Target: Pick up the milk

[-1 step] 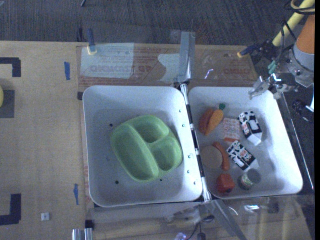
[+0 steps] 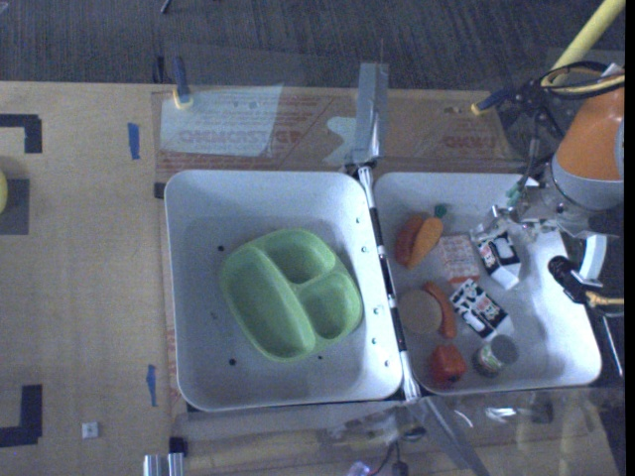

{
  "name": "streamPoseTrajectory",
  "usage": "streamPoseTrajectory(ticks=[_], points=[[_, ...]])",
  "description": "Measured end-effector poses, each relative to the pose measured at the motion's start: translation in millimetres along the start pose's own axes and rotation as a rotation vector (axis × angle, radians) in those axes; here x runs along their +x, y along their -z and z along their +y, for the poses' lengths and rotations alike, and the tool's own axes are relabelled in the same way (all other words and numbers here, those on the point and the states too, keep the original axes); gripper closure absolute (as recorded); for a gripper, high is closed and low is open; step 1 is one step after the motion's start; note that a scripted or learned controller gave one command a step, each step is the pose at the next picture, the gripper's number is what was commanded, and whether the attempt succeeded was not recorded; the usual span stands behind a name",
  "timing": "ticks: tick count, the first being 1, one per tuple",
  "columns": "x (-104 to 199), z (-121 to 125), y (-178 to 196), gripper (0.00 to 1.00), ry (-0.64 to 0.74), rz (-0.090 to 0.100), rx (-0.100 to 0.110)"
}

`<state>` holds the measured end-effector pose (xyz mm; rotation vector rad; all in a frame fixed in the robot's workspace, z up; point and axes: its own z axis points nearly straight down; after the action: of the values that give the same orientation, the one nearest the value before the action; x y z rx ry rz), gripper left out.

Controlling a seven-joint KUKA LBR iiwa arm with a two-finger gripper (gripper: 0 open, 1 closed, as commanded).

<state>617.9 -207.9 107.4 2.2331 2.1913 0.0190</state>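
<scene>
The milk (image 2: 477,307) is a small carton with black-and-white cow patches. It lies on its side near the middle of the right bin (image 2: 556,365). My gripper (image 2: 496,250) hangs over the upper middle of the same bin, a short way above and to the right of the milk and apart from it. Nothing from the bin is seen in its grasp. The grey arm with its orange band (image 2: 593,142) reaches in from the right.
Around the milk in the right bin lie an orange carrot (image 2: 420,239), a hot dog with a bun (image 2: 430,310), a red tomato (image 2: 446,364), a small can (image 2: 490,356) and a printed card (image 2: 457,257). The left bin (image 2: 198,216) holds a green divided plate (image 2: 291,293).
</scene>
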Motion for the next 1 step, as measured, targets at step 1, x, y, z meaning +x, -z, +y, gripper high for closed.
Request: streamPoseTrajectory(ticks=[1], points=[[-9.4, 3.4, 20.2, 1.00, -0.003, -0.023, -0.016]])
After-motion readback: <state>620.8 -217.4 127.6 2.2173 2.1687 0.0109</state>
